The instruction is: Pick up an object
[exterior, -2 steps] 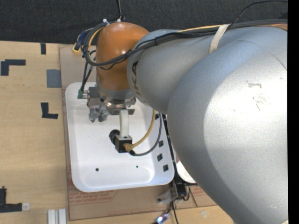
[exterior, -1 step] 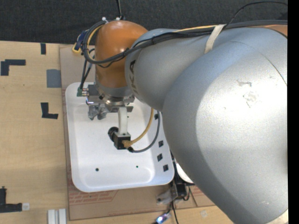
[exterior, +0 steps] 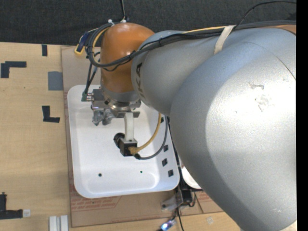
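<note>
My gripper (exterior: 102, 117) hangs low over the far left part of the left white bin (exterior: 86, 177), below the orange wrist band (exterior: 120, 52). From this angle I cannot make out anything held in it. The bin floor near me shows two small dark dots (exterior: 99, 174). The big grey arm (exterior: 226, 114) covers the bin's right side and whatever lies under it.
A sliver of the right bin (exterior: 188, 181) peeks out under the arm. Left of the bins, the wooden bench (exterior: 29, 143) carries black tape marks (exterior: 48, 114) and a grey square (exterior: 55, 80). Small black tabs (exterior: 167, 161) line the left bin's right rim.
</note>
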Tool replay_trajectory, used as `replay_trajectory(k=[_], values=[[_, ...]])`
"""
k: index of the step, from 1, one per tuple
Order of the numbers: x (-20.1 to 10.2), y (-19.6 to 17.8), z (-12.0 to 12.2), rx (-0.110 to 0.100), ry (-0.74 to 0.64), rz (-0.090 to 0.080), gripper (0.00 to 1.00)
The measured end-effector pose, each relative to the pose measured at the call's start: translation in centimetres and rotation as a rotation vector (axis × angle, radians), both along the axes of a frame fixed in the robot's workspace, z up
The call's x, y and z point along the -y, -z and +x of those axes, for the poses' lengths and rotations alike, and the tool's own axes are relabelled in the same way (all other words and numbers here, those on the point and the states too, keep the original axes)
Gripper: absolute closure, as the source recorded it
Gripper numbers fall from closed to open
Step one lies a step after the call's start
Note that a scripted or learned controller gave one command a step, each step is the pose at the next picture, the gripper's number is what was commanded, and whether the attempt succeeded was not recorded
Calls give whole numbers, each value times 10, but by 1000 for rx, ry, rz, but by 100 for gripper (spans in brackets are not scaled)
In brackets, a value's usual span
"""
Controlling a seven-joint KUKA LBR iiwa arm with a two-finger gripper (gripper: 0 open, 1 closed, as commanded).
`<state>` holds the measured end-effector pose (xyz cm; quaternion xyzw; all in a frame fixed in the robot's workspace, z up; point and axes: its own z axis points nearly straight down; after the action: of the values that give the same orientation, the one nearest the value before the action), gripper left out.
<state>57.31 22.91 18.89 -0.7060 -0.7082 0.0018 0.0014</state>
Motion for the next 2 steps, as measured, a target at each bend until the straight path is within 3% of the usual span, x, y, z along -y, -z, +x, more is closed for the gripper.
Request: replay_trajectory(k=[1, 2], values=[[-3, 1, 18, 3, 0, 1, 100], [-5, -28, 13, 4, 0, 2, 100]])
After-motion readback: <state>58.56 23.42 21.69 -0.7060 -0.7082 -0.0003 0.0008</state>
